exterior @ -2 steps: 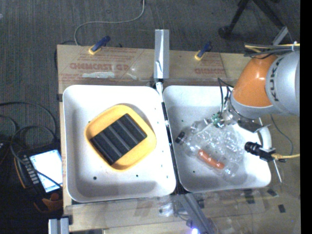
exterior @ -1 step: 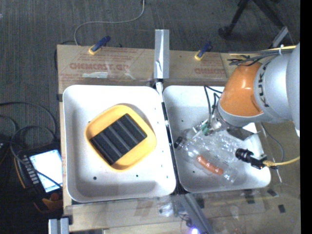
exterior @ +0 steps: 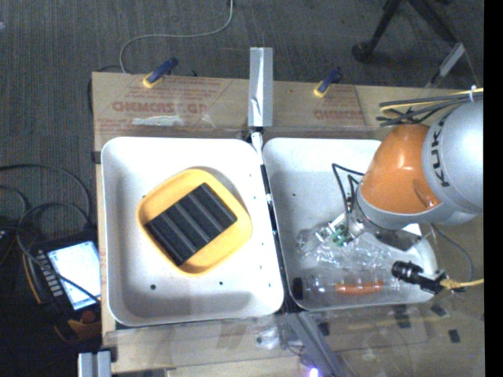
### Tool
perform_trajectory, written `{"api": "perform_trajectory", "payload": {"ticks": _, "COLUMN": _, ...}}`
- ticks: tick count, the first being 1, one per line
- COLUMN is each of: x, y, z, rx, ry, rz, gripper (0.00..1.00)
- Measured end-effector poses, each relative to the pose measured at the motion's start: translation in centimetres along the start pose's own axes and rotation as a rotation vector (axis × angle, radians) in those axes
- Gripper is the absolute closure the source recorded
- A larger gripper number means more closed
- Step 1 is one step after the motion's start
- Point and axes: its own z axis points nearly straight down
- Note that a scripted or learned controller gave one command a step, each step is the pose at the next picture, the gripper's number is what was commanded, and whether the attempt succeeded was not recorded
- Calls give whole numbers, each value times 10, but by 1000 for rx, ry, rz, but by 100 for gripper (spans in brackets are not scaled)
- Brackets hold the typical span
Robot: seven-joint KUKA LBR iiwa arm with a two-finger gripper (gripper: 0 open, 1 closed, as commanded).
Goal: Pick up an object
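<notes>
Yellow-and-black block [exterior: 195, 220] in left bin [exterior: 118, 179]: sits slightly left of bin centre, turned at an angle to the walls, alone there. Yellow rounded rim, black ribbed top. Judged stiff, probably moderately light, not fragile; the rounded yellow edge could slip between two fingers. Best hold judged across the shorter span, fingers on the two long yellow flanks, or into a groove between ribs if the span is too wide.

Centre: bins touch along a shared wall, with a grey upright post [exterior: 260, 86] at its far end.

Right bin [exterior: 314, 159]: clear plastic bottle [exterior: 346, 287] lying on its side along the near wall, something orange inside. Judged light, thin-walled, slippery, apt to roll or crush; hold across the body, not the neck. Just beyond it, crumpled clear plastic [exterior: 330, 246], soft, shapeless, hard to read against white.

Arm over the right bin, orange band [exterior: 397, 183] above the clutter. Gripper [exterior: 350, 230] low, near the crumpled plastic; hidden largely by the wrist, so cannot tell if open or closed, nor whether anything is held.

Surface: white, smooth, shallow bins on a bench topped with cardboard [exterior: 173, 104], held by two clamps [exterior: 159, 72] at the far edge. Room: dark carpet, office chair base [exterior: 393, 14] far right, cables and a lit tablet [exterior: 75, 269] on the floor at left.
</notes>
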Motion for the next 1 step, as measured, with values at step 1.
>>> {"api": "perform_trajectory", "payload": {"ticks": 1, "x": -30, "y": 5, "z": -54, "rx": 18, "ry": 19, "rz": -78, "gripper": 0}}
